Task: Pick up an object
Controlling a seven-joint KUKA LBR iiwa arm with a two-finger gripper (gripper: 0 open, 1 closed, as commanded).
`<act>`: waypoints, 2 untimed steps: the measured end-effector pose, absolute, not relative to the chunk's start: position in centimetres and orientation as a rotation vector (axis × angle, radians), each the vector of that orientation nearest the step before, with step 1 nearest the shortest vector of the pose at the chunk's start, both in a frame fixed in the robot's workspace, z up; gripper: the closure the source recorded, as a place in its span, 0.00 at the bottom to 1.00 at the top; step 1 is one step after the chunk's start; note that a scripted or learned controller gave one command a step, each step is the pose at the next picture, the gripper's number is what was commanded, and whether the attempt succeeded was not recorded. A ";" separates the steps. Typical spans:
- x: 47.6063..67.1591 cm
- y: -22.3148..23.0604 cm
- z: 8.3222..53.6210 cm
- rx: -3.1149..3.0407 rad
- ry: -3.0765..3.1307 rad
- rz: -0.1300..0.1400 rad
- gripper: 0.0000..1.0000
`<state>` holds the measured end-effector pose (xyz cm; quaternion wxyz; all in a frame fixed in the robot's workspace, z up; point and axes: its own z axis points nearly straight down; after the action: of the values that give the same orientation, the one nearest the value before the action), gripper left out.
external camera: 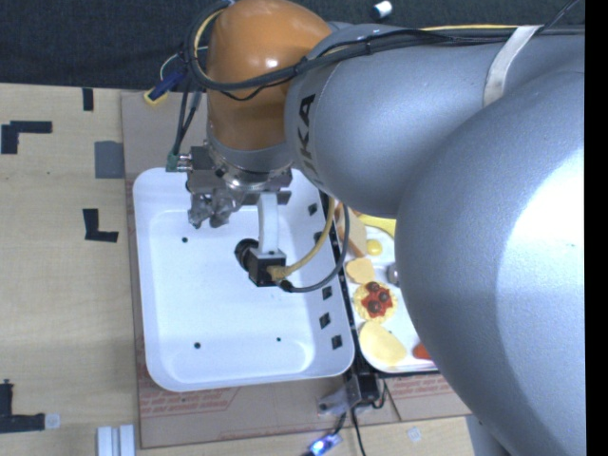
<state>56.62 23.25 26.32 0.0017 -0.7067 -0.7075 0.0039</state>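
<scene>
Two shallow white bins, side by side on a tan worktop point(57, 302).

Item 1: left bin point(152, 255). White floor with a few small dark spots point(197, 344) and a row of small black marks point(326, 293) along its right wall.

Item 2: right bin point(404, 369). Largely covered by the arm; a narrow strip shows along its left side.

Item 3: contents of the right bin, all close to its left wall. Listed from far to near:
- small yellow piece point(373, 248)
- round yellow piece point(361, 272)
- red piece point(378, 299), just beside the round yellow piece
- pale yellow oval piece point(384, 343), nearest the near rim

None of these touches the tool.

Item 4: arm point(456, 160). Grey, very large in the view, entering from the right and crossing above the right bin. Its orange band point(252, 55) sits over the far edge of the left bin.

Item 5: tool point(211, 213). Below the orange band, pointing down over the far-left part of the left bin, well apart from the pieces in the right bin. Whether it is apart or together cannot be told from this angle. Nothing is seen clamped in it.

Item 6: black tape marks point(95, 226) on the worktop, left of the left bin.
</scene>
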 end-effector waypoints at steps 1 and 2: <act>56.8 23.3 27.5 -2.216 -2.223 0.007 1.00; 56.8 23.3 28.4 -2.213 -2.224 0.011 1.00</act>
<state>56.78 23.33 28.41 0.0020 -0.7055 -0.7087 0.0035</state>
